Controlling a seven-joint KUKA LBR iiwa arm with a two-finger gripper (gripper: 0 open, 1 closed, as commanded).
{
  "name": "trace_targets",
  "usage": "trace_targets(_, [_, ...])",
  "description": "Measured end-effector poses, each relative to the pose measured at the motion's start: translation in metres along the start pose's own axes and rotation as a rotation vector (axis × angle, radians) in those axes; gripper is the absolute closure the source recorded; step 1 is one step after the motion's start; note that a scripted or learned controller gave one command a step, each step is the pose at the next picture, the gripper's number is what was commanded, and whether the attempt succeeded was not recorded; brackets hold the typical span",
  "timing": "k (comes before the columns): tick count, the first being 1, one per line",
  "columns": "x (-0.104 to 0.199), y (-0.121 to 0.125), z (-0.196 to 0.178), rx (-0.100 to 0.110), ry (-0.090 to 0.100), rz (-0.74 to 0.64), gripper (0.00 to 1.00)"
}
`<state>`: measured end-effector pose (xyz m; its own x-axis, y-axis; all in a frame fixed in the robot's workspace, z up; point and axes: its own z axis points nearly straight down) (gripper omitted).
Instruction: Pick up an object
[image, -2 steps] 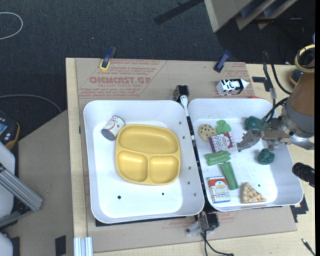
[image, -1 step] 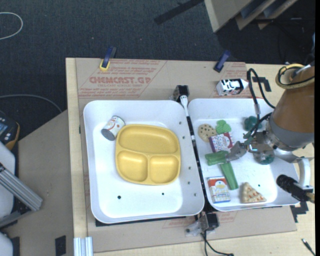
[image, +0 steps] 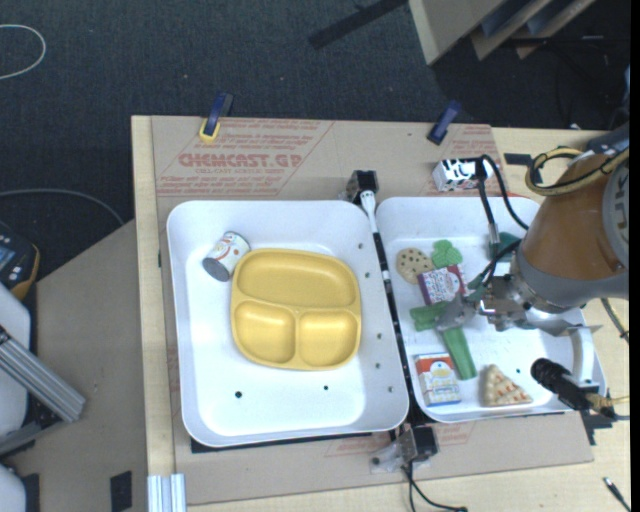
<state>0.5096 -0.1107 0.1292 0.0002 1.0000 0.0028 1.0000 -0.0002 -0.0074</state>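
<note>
Reach-and-close step in hand. Pincer (image: 462, 312) low in right bin (image: 400, 215), over green toy (image: 452, 335) and purple packet (image: 439, 286); whether apart, together or clamped cannot be told. Next move calls for firm closure on one item, then a straight lift. Fingertips masked by wrist; toy shapes hard to make out.
</note>
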Motion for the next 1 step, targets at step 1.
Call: trace_targets(1, [0.0007, -0.0004, 0.0470, -0.003, -0.001, 0.001, 0.00])
